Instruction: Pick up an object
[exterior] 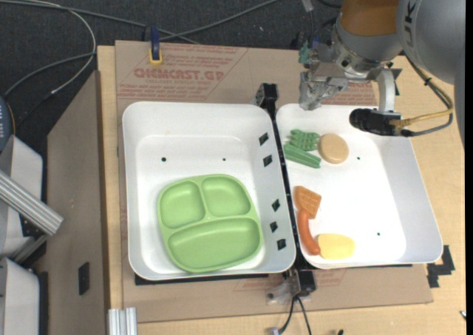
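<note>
Lying nearest in the right bin [414, 200] are a yellow piece [336, 245], an orange stick [306, 231] and an orange wedge [308, 200]; farther back, a green toy [303, 148] touches a tan disc [334, 149]. Beyond — above the bin's far rim — the gripper [316, 95] hangs, holding nothing.

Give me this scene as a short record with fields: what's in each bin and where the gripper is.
left bin: green divided plate
right bin: green bean pod toy, tan round piece, orange wedge, red-orange sausage, yellow piece
gripper: above the right bin's far left corner, nothing seen in it
held object: none visible
</note>
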